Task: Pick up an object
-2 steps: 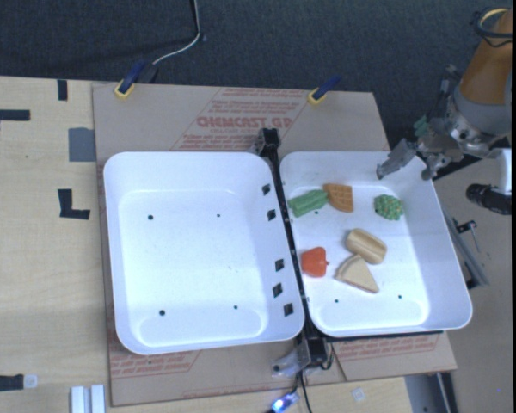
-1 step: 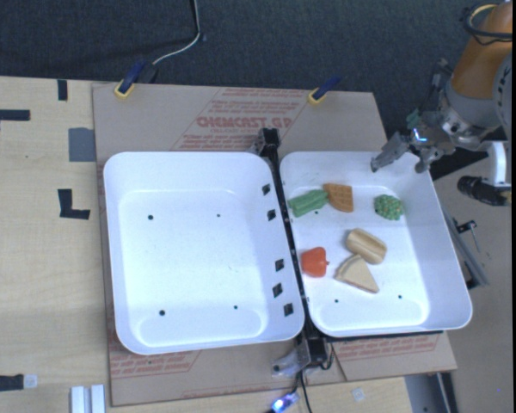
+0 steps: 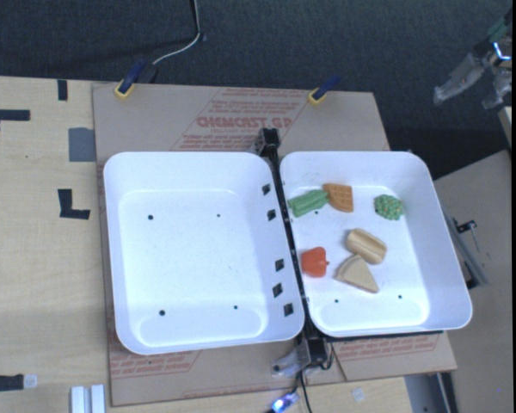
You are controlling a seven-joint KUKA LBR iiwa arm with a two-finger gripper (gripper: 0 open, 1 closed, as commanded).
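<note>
Green pod toy (image 3: 309, 202) lies lengthwise left-right, slightly tilted, in right bin (image 3: 413, 172); pincer (image 3: 475, 71) state unclear.

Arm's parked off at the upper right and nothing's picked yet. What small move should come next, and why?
Probably swing the gripper left and toward the camera until it hangs above the right bin, over the green broccoli-like piece. That piece lies nearest the arm and apart from the other toys, whereas the tan roll touches the wedge, so it looks like the cleanest first target.
</note>
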